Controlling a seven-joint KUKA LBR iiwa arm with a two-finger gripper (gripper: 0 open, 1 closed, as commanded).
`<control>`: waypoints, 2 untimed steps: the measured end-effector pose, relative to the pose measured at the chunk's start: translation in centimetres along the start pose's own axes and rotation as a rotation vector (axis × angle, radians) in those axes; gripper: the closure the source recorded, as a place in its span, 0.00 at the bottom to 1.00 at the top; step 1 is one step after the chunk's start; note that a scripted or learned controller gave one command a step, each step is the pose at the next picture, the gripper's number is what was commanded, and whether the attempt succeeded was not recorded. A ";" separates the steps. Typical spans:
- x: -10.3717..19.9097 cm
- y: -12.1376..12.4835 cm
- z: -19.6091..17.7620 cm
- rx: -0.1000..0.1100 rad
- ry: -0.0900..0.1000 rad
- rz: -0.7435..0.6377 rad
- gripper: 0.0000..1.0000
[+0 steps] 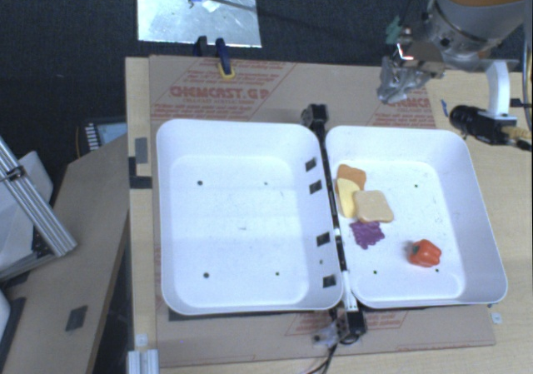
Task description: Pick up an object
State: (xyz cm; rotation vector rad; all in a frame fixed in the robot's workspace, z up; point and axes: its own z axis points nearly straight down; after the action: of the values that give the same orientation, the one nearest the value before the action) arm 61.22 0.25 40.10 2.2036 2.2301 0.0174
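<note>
Camera view: gripper [398, 91] hovers above the right bin's [479, 197] far rim, its grip state unclear; toy foods [366, 206] lie inside.

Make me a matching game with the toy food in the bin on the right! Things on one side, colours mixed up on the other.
Things:
1. toy pepper
2. toy grapes
3. toy bread slice
4. toy cheese wedge

Colours:
A. yellow
B. purple
C. red-orange
D. tan

Pairs: 1-C, 2-B, 3-D, 4-A
</note>
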 end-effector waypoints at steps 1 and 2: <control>-1.2 -6.3 -6.9 0.001 -0.003 0.008 1.00; -6.1 -12.5 -12.5 0.001 -0.004 0.016 1.00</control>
State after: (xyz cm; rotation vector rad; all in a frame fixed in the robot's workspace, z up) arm 48.63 -6.04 52.42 2.2198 2.2108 0.0115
